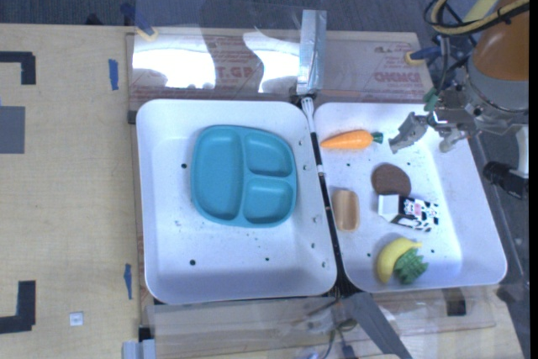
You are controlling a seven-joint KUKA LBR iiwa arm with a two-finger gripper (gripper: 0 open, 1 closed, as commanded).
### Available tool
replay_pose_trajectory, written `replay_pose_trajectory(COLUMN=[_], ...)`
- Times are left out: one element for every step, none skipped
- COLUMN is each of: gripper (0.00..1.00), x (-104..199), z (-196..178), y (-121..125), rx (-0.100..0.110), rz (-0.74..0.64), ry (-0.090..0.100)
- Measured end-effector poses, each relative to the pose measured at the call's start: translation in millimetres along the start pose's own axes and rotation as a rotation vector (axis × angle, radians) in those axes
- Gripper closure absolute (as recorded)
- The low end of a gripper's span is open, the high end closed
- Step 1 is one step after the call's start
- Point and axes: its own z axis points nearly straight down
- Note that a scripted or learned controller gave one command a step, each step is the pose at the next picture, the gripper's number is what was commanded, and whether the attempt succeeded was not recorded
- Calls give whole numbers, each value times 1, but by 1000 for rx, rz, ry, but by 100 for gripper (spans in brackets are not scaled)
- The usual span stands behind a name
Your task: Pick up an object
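Observation:
The right bin (471, 252) holds an orange carrot (345, 140) at its back left, a brown round piece (392, 178) in the middle, a tan bread-like piece (345, 209) at the left, a black-and-white cow toy (411, 212), a yellow banana (390, 257) and a green toy (412, 266) at the front. My gripper (430, 134) hangs above the bin's back right part, open, with nothing between its fingers. It is to the right of the carrot and behind the brown piece.
The left bin (160, 248) holds a blue divided plate (244, 176). A clear panel and a metal post (310, 50) stand behind the bins. Yellow and black cables (471, 0) loop at the arm's upper part on the right.

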Motion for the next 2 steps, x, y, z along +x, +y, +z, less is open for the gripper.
replay_pose_trajectory(gripper=[0,0], x=[55,-23], z=[69,133], y=[40,24], rx=[6,6], rz=[89,296], ry=[1,-1])
